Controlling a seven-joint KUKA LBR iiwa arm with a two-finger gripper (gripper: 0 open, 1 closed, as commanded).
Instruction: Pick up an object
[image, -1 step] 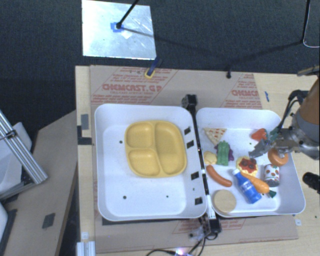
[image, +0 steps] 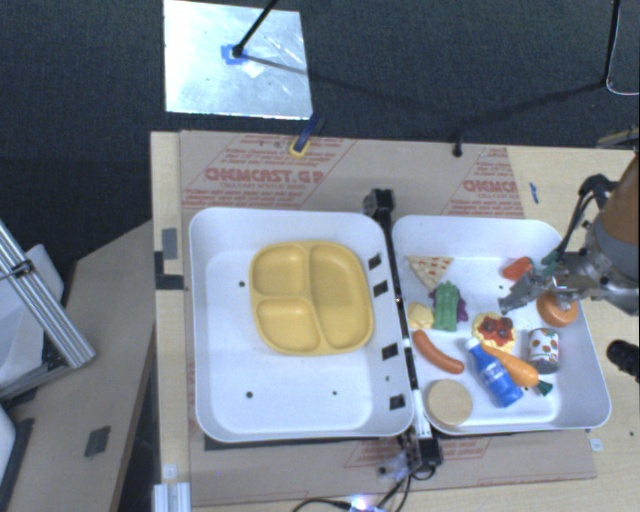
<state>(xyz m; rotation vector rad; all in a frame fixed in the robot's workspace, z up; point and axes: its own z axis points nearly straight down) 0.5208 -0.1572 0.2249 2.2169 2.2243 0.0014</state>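
Approach step: pincer (image: 522, 294) hovers low over the right bin (image: 585, 405), just above the pizza slice (image: 494, 329). Spread unclear (too blurred); next, descend squarely.

The arm (image: 618, 235) was grey metal, its wrist rounded. A thin dark cable (image: 578, 215) looped along it. The gripper (image: 520, 296) had dull grey, angular fingers.

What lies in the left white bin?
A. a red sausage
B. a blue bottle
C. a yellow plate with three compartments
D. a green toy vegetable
C: the yellow plastic plate with three compartments rests in the left shallow white bin, while the blue bottle, the red sausage and the green toy vegetable all lie in the right shallow white bin.
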